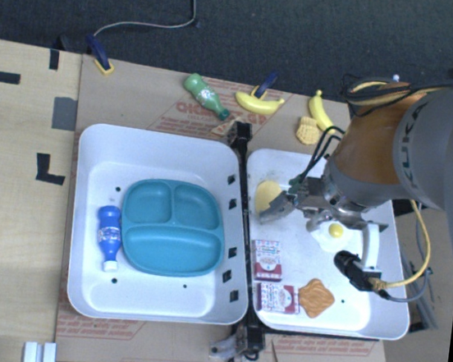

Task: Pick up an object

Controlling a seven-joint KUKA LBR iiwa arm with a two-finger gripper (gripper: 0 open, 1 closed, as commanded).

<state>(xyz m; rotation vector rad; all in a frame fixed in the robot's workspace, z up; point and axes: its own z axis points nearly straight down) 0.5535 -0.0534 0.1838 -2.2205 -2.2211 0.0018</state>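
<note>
Gripper (292, 216) low in right bin (382, 321), jaws spread wide, nothing between. Lemon (267, 193) at bin's left edge, just beside gripper. Risk: off-centre close nudges round lemon, it rolls along edge, jaws shut on air.

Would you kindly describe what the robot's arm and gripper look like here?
The arm is thick, rounded and grey, with a glossy orange band above the wrist. A yellow cable loops beside the band, and thin black cables run along its side. The gripper is dull grey metal.
</note>
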